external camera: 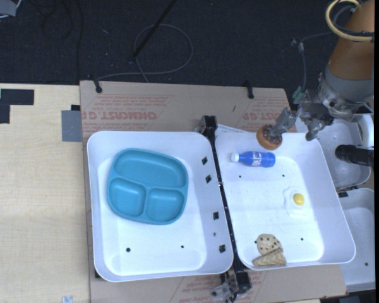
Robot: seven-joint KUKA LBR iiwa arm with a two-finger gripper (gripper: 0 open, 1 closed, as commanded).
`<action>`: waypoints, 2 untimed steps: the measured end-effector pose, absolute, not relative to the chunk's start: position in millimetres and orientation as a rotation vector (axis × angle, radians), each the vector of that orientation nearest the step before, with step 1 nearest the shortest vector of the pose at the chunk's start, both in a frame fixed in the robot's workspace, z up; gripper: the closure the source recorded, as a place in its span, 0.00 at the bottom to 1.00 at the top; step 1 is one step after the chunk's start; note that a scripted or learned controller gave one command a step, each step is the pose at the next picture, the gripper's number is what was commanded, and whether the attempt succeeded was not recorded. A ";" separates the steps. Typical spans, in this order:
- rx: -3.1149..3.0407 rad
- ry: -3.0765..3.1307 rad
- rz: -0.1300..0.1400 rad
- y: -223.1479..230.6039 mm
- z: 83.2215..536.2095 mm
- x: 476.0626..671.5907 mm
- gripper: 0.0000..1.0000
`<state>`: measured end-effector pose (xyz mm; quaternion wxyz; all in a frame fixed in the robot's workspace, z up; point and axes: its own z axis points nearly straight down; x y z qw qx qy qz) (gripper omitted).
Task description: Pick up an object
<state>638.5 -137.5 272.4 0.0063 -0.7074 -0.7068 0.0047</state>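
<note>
The right bin point(328, 188) holds a blue bottle point(256, 159) lying on its side near the far wall, a fried egg point(296, 201) by the right wall, and a chocolate-chip cookie point(266, 241) with a tan wedge point(271, 257) at the front. A round brown piece point(269, 137) sits on the bin's far rim. My gripper point(299, 129) hangs over the far right corner of this bin, open, with nothing between its fingers. Its left finger point(282, 124) reaches down beside the brown piece, close to or touching it.
The left bin point(104, 245) carries a blue divided plate point(148, 186). A black divider point(216, 194) runs between the bins. Cardboard point(177, 106) lies under both bins, and cables trail across the dark floor behind.
</note>
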 end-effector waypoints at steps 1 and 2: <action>-2.219 -2.221 0.003 -137.6 280.4 640.3 0.00; -2.216 -2.217 0.008 -135.9 215.7 641.4 0.00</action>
